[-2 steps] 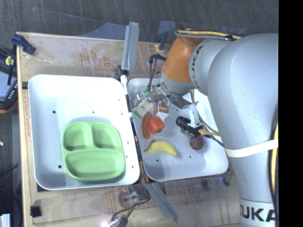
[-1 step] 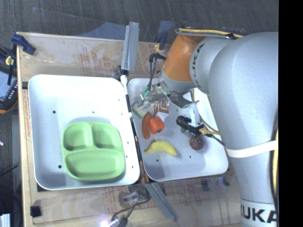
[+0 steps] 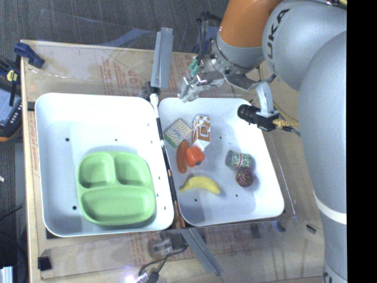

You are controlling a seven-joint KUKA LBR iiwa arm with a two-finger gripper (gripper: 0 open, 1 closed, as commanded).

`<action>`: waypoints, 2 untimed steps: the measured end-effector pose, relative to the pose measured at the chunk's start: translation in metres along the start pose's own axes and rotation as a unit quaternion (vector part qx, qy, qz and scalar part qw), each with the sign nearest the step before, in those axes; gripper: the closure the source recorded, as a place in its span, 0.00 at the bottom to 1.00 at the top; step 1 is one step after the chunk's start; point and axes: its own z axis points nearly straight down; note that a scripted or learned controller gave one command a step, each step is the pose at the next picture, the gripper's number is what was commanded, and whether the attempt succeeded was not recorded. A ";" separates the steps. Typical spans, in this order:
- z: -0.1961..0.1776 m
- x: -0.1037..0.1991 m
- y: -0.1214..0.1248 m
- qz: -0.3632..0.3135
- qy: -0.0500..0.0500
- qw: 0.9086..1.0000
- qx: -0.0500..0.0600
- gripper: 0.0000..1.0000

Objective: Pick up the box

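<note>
Gripper (image 3: 191, 87) of the grey arm hangs over the far rim of the right white bin (image 3: 265, 202), and whether its fingers are spread or closed cannot be told; nothing shows between them. Well to its lower left, a green divided plastic tray (image 3: 115, 188) lies in the left white bin (image 3: 53, 134). Below it lie a yellow banana (image 3: 201, 185) and a red-orange pepper (image 3: 190, 156). Just beneath it, apart, stand the small orange-and-white carton box (image 3: 201, 128) and a flat green-and-white packet (image 3: 177, 132). Lower right sit a patterned can (image 3: 238, 159) and a dark berry (image 3: 244, 178).
</note>
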 end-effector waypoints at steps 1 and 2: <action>0.054 -0.009 -0.023 -0.155 0.000 0.988 0.002 1.00; 0.052 0.026 0.018 -0.084 -0.001 0.996 0.000 1.00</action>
